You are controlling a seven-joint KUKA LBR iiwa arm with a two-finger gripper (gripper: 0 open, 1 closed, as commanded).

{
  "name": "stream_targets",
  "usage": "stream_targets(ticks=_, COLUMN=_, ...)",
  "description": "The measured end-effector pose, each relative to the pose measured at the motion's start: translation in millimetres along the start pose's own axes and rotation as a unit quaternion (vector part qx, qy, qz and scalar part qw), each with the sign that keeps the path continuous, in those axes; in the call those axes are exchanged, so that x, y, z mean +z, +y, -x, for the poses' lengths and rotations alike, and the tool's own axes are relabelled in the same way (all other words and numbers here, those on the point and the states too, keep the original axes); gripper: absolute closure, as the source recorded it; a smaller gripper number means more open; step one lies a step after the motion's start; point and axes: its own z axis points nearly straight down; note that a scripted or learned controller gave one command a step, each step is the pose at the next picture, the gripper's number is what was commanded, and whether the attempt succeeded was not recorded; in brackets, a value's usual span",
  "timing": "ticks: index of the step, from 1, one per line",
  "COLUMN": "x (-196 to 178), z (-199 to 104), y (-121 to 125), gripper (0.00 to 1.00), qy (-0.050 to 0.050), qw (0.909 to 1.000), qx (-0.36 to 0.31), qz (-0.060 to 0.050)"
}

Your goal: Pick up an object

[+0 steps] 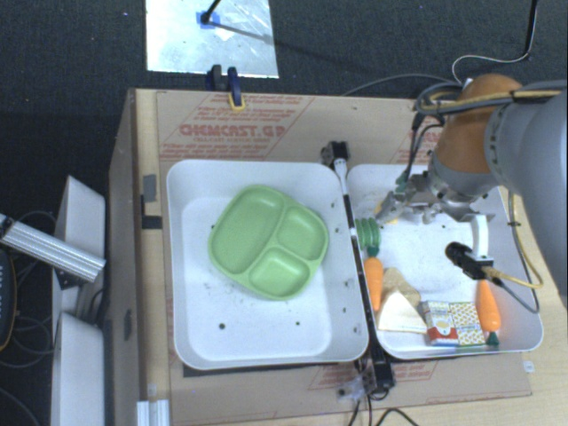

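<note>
My gripper [397, 205] hangs over the back left part of the right bin [426, 254], below the grey arm with its orange band. I see nothing held in it. Just in front of it and to the left, a carrot [374, 282] with a green top [367, 236] lies along the bin's left wall. A brown piece [394, 281] and a pale yellow wedge [401, 314] sit beside the carrot. A small colourful box [453, 320] and a second carrot [487, 306] lie at the front right.
The left bin [200, 327] holds a green divided plate [270, 240]. A black divider rail [353, 238] runs between the two bins. Bare white floor shows in the middle of the right bin.
</note>
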Motion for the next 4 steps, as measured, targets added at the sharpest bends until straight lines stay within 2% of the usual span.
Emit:
stream_targets(ticks=1, x=13, z=43, y=43, gripper=0.0, qy=0.003, qw=1.0, qx=-0.001, qz=-0.003)
stream_targets(ticks=2, x=12, z=-18, y=44, gripper=0.0, qy=0.004, qw=1.0, qx=-0.003, qz=-0.002)
stream_targets(ticks=3, x=12, z=20, y=43, gripper=0.0, qy=0.003, qw=1.0, qx=-0.002, qz=-0.003)
stream_targets(ticks=4, x=13, z=16, y=0, gripper=0.0, qy=0.003, qw=1.0, qx=-0.001, qz=-0.003)
